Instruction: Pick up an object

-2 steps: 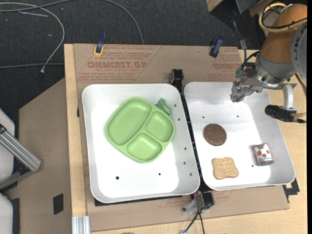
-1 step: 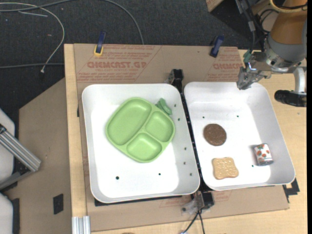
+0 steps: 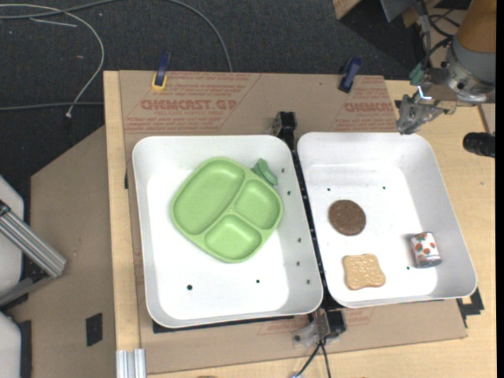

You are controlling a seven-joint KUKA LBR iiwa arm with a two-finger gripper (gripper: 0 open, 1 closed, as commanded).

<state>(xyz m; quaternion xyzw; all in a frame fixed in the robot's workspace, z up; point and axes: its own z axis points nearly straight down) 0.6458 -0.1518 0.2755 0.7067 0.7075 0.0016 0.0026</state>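
The right bin (image 3: 409,157) holds a round brown cookie (image 3: 346,216), a tan square cracker (image 3: 363,272) and a small white box with red spots (image 3: 424,249). My gripper (image 3: 410,119) hangs over the bin's far right corner, above the rim and well away from all three items. Nothing shows between its fingers. A green divided plate (image 3: 227,209) lies in the left bin (image 3: 157,235), with a small dark green piece (image 3: 265,172) at its far right edge.
The two bins sit side by side on a cardboard-covered bench (image 3: 236,97), joined by a black clip (image 3: 283,123) at the far side. Blue clamps (image 3: 162,68) hold the cardboard's back edge. Cables trail on the dark floor beyond.
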